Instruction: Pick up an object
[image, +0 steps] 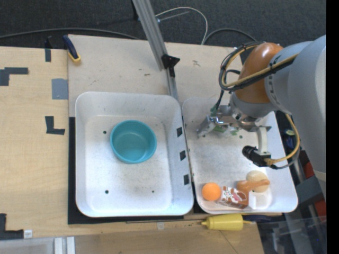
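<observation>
Arm (296, 73) cut off by right edge past the wrist. Pincer (207, 127) small and cluttered by cables; finger gap unreadable. Greenish bits (231, 129) just under the wrist too small to identify. Right bin (212, 157) far corner hidden beneath the arm. Wrapped items (248, 192) in near corner overlapping, possibly bread and a packet. Yellow object (225, 222) on surface (32, 142) front edge, type unclear.

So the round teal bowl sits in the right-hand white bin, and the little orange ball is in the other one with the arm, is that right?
Not quite. The camera view shows the round teal bowl in the left-hand white bin, not the right. The little orange ball does lie in the other bin, the right one, where the grey arm reaches in.
</observation>
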You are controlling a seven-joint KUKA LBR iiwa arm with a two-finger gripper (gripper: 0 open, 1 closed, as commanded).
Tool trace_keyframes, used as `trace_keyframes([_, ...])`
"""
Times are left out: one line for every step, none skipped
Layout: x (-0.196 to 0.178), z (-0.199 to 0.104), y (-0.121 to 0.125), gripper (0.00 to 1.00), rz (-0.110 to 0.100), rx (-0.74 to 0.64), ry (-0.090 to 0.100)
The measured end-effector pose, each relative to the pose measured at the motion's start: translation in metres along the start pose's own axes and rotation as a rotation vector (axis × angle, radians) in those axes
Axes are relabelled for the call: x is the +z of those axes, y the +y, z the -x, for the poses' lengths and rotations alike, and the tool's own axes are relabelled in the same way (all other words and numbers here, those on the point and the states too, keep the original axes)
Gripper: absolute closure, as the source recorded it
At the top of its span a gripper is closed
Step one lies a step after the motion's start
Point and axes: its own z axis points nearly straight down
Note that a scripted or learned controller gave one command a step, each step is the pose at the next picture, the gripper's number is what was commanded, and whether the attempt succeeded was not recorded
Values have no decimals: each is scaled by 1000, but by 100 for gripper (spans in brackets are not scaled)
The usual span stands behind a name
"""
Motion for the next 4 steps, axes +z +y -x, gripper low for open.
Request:
trace_keyframes([-13,-1,1,100,3,-2,1])
trace_keyframes([-69,8,5,100,10,1,0])
trace_keyframes([-132,4,7,100,12,-1,0])
trace_keyframes([-185,4,8,100,11,0,0])
